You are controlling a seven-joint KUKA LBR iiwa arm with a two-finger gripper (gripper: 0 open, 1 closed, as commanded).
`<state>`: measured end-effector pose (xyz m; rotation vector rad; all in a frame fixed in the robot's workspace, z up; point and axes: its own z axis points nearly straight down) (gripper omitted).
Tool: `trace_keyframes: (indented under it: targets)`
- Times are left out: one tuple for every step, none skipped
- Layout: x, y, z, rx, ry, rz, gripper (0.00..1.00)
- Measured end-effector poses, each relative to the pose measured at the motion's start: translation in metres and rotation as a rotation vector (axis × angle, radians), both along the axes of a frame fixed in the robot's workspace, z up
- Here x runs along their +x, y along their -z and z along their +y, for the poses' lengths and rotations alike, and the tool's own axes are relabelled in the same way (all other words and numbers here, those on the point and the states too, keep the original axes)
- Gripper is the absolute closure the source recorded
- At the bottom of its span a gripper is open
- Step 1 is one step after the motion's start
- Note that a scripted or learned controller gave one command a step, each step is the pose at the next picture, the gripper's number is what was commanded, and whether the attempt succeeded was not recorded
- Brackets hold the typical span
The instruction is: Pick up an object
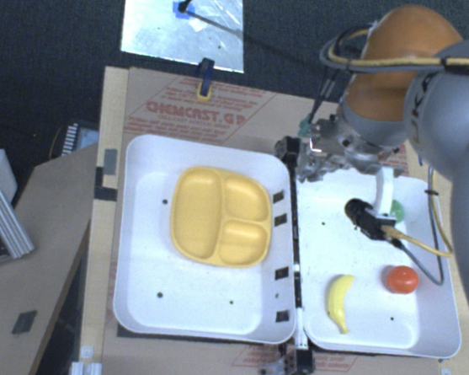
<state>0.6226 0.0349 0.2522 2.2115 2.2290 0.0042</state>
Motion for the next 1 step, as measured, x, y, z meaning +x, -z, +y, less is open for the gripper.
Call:
trace_keyframes:
  targets:
    - [0.0063, -0.0017, 0.0552, 0.001, -0.001, 0.000, 1.00]
